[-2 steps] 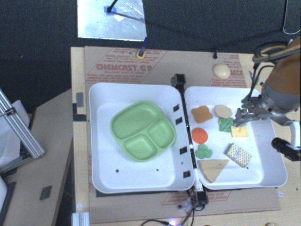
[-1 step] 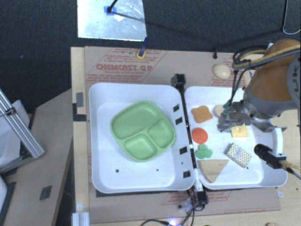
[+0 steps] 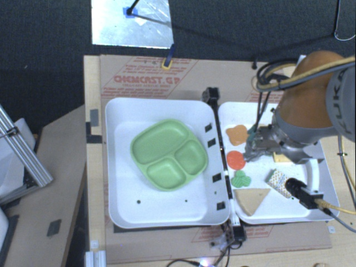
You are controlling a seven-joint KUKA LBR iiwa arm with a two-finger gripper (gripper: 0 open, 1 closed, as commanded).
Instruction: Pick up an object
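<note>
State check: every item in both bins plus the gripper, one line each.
green divided plate: flat in left bin, compartments bare
orange piece: lying in right bin, near the divider
red disc: lying flat, right bin
green piece: lying below the red disc
tan wedge: lying flat, near front edge of right bin
patterned block: lying, tilted
gripper: low over right bin beside red disc, grasp unclear
</note>
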